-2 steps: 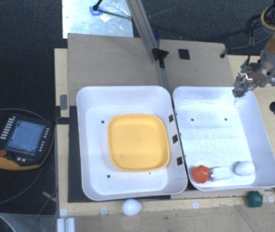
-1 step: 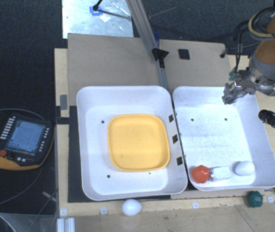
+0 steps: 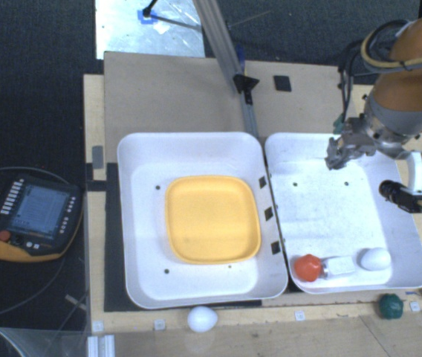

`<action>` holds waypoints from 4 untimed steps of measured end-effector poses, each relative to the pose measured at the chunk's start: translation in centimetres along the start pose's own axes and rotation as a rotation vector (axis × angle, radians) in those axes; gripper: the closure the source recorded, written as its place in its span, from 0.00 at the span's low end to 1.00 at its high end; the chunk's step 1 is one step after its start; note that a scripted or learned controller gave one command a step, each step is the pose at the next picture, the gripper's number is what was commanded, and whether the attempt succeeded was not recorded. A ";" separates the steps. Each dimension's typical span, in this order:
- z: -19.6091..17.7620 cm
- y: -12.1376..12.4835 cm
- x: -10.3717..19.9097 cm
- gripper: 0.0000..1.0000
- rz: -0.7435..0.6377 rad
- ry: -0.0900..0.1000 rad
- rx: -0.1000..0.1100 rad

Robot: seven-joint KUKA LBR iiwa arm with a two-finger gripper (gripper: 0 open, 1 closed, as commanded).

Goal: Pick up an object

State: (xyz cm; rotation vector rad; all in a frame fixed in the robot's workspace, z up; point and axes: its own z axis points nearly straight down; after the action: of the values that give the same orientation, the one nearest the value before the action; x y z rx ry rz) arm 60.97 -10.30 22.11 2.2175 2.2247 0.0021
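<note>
1. Hanging over the upper part of the right bin (image 3: pixel 300 199), the gripper (image 3: pixel 339 155) sits in the upper right of the frame, below the grey arm with its orange band. Whether it is wide or narrow cannot be told from this slant; nothing is seen held.

2. Candidate objects lie along the lower edge of the right bin, well apart from the gripper:
   - red-orange ball (image 3: pixel 307 267), lower left corner of that bin.
   - small clear or white piece (image 3: pixel 340 265), just beside the ball; shape too blurred to name.
   - white egg-shaped object (image 3: pixel 375 259), toward the lower right of that bin.

3. Left bin (image 3: pixel 140 199) carries a yellow plate (image 3: pixel 213 219), lying flat at centre.

4. Handling, judged:
   - All three small items look light.
   - Ball and egg shape are round and likely smooth, so they may roll or squirt out if pinched off-centre. Take them across the widest part, fingers coming straight down.
   - Ball sits tight to the bin wall, leaving little finger room on that side; the egg shape has more free space around it.
   - Plate looks stiff, but flat and wide; only its rim offers a hold.

5. Outside the bins, bottom of frame: another white egg shape (image 3: pixel 202 319) and a green ball (image 3: pixel 390 306).
</note>
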 end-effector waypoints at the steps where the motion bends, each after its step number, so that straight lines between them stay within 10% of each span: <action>1: 0.9 -1.6 4.9 1.00 -0.001 0.000 0.001; 4: -1.8 -5.9 19.6 1.00 -0.002 0.001 0.001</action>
State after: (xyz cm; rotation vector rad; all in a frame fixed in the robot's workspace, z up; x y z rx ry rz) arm 55.00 9.31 23.90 2.2160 2.2275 0.0025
